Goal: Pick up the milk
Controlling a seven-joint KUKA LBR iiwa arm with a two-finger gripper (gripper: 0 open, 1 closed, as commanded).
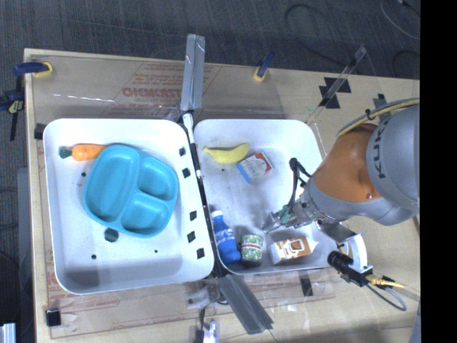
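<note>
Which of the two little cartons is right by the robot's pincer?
The orange-and-white carton at the right bin's near edge, just below the pincer. The red-and-white carton lies farther back, beside the banana.

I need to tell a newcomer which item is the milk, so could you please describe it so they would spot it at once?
Look in the right bin, along its upper edge. Just right of the yellow banana lies the milk, a small white carton with red and blue print. The carton by the gripper is larger and orange-marked.
</note>
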